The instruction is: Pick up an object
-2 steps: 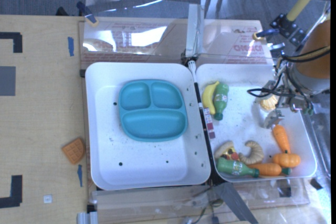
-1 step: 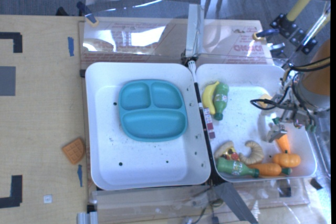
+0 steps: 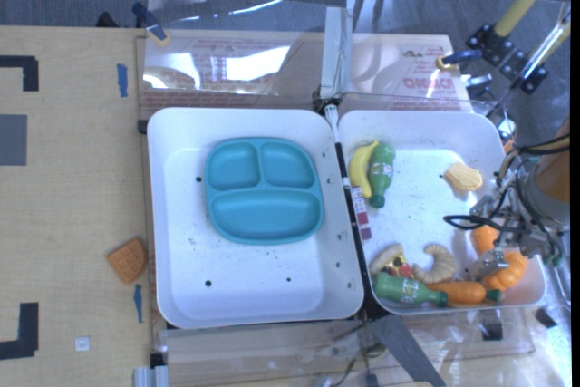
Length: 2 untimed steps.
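Two white bins sit side by side on a desk. The left bin holds a blue divided plate. The right bin holds toy food: a banana touching a green bottle, a croissant, a carrot. The claw hangs at that bin's right edge, just beside an orange pumpkin; its grip cannot be made out.

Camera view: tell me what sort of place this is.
Probably a robot grasping test bench in a lab. Two white bins sit side by side, the left bin holding a blue divided plate, the right bin scattered with toy food such as a banana, under the arm.
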Tool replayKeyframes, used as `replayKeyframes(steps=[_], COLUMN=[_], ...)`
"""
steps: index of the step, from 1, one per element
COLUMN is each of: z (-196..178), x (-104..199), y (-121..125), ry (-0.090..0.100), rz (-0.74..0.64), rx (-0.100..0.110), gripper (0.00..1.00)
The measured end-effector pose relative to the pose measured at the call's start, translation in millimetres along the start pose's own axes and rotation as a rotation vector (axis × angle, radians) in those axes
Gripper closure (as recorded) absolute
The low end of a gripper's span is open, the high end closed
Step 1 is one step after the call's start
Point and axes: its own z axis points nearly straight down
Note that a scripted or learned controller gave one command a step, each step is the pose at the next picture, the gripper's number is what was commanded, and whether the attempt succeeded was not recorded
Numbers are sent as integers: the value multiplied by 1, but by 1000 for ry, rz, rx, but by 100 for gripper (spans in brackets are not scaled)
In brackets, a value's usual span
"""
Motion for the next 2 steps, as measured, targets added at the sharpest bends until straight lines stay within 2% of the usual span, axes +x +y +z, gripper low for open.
replayKeyframes(steps=[1,2], z=[-14,-17], x=[-5,-10], y=[0,2], ry=[-17,-32], rz=[-1,-3], rx=[5,4], gripper=[100,0])
